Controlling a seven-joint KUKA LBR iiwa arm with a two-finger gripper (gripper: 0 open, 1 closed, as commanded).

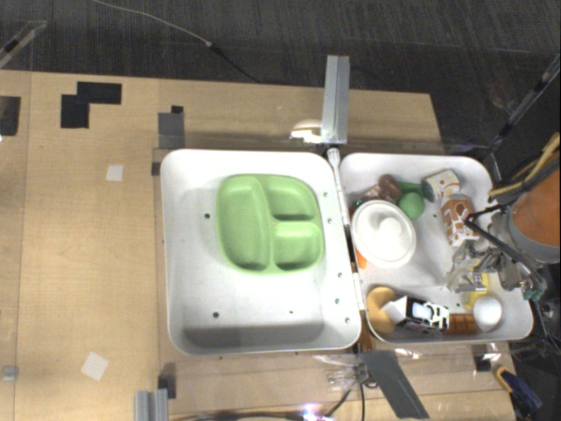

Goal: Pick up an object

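Two shallow white bins sit side by side on the wooden bench. The left bin (188, 314) holds a green divided tray (267, 222), lying flat near its middle. The right bin (478, 169) is crowded: a white bowl (383, 232) rests at its left side, with a brown item (388, 186) and a green ball (411, 203) just behind it, a small box (440, 183) near the back wall, and a brown-and-white spotted toy (454, 217) beside that. Along the front wall lie a tan cup (379, 303), a black-and-white toy (428, 316) and a white egg-shaped object (487, 311). The arm (536, 226) reaches in at the right edge, its gripper (472, 266) low over the right side of the right bin, near the spotted toy. Whether its fingers are apart or closed cannot be told, and no object is seen between them.
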